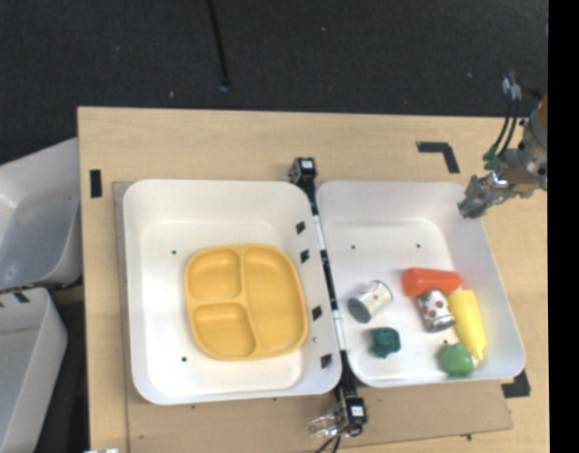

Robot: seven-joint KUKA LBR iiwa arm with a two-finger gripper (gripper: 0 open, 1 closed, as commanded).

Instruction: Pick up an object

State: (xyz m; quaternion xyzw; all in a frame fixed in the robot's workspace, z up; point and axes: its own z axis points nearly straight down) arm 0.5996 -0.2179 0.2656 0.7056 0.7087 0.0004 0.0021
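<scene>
Targets all sit in the right bin (pixel 417 206), front right corner: small can (pixel 372 300) lying tilted, dark green lump (pixel 386 342), orange wedge (pixel 431 279), spotted can (pixel 436 310), yellow piece (pixel 468 321), green ball (pixel 454 360).

The last 4 are packed, touching or nearly so. A closing grasp there can wedge 2 items or knock one aside. The small can and the dark green lump stand apart from the cluster, so they're the cleaner picks, though the can looks like it could roll off the fingers.

The yellow piece and the ball hug the bin wall, so there's a finger collision risk there.

Gripper (pixel 473 201) hangs over the right bin's back right rim, well apart from everything. Can't tell the grip state at this size. Nothing visibly held.

Left bin (pixel 143 253) holds a yellow divided plate (pixel 245 301): flat, poor pinch target.
</scene>
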